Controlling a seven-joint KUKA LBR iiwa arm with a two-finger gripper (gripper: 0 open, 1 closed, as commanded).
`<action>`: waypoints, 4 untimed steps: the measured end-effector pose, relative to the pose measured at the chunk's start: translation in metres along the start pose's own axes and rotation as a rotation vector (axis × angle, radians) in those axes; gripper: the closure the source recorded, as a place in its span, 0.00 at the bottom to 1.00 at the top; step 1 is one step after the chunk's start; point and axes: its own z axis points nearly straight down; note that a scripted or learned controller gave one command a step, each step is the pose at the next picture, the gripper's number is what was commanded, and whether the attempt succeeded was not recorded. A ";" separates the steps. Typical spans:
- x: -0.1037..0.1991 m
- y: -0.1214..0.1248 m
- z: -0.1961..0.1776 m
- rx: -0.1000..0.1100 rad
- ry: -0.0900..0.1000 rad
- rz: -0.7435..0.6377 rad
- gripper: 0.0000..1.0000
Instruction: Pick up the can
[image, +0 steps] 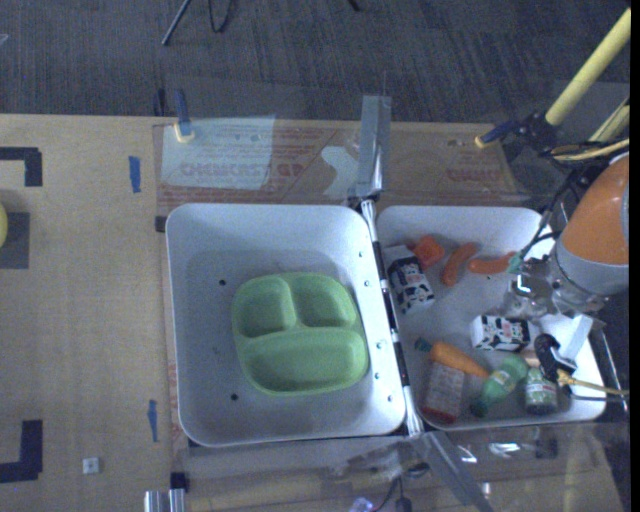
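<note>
Bins come first: the left bin (190, 250) bears a green divided plate (298, 335), and the right bin (450, 225) is crowded with small things. Over its right side reaches the arm (600, 225), with the gripper (528, 290) hanging above the clutter; whether it stands wide or narrow I cannot tell from this slant.

Beneath it lies a cow-patterned carton (500, 332), then a red packet (445, 390) and a green bottle (497, 385) on its side near the front wall. Smallest is what I take for the can (540, 393), in the front right corner of that bin, just beside the bottle.

The step in hand looks like the approach. It would go best with the gripper brought toward the front wall, centred over the can, then lowered straight so that it straddles the can without nudging the bottle or catching the wall.

The can seems upright, short and round, with a dull greenish top, too small to read
</note>
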 end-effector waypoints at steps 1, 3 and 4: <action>0.021 0.054 -0.147 0.002 -0.003 0.215 1.00; 0.090 0.089 -0.217 0.009 -0.004 0.440 1.00; 0.126 0.025 -0.179 0.008 -0.003 0.429 1.00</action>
